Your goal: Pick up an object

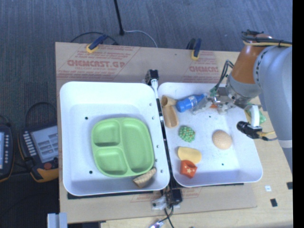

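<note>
So the arm [278, 89] comes in from the 3 o'clock side and bends down over the top right corner of the right bin [237, 167]. The orange band [247, 65] sits up at roughly 1 o'clock of that bin, tilted, with the wrist angling down and toward 9 o'clock from there. The gripper [217, 102] ends up low over the bin floor at about 1 o'clock, pointing at the cap end of the bottle [190, 102]. Honestly can't tell whether the gripper is spread or pressed together, it's too small and cluttered there. I don't see anything held in it.

The bottle is blue, lying on its side at about 12 o'clock in the right bin, cap toward 3 o'clock and just beside the gripper. Whether they touch, can't say.

Rest of the right bin:
- a tan bun [169, 115] along the wall at 10 o'clock, just beside the bottle's base
- a green bumpy ball [186, 134] near the middle, a bit toward 9
- a tan egg [221, 139] at about 4 o'clock of the middle, well apart from the ball
- a yellow piece [189, 153] at 7 o'clock, and a red block [188, 168] right below it, close to touching

The left bin [80, 99] has a green divided plate [123, 144] in the middle, and a tan chunk [145, 177] at its 5 o'clock edge, against the plate's rim.
</note>
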`<state>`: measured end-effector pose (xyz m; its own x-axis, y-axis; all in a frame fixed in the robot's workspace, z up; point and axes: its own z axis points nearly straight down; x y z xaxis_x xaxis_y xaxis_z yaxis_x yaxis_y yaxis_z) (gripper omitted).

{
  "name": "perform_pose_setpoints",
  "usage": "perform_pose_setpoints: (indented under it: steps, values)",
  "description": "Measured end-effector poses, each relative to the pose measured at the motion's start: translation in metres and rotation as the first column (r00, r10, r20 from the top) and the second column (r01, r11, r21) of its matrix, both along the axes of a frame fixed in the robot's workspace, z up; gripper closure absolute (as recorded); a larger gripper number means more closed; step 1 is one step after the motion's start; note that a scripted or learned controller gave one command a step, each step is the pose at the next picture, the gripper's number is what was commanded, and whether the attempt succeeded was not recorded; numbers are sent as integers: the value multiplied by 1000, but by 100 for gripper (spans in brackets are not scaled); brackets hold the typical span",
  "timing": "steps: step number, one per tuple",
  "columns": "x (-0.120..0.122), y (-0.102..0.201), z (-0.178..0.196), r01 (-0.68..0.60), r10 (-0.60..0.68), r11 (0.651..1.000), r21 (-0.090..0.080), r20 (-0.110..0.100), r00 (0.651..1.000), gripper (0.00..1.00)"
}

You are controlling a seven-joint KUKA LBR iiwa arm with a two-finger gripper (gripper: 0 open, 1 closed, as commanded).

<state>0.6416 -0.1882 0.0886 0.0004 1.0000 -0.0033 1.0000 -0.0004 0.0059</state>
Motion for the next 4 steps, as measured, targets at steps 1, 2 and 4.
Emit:
perform_pose_setpoints:
  steps: [1, 2, 4]
  values:
    - [21, 77, -2, -31, 31, 1000, 0, -20, 999, 0]
    - [15, 8, 5, -174, 174, 985, 1, -7, 985, 0]
    - [27, -27, 10, 39, -39, 999, 13, -34, 999, 100]
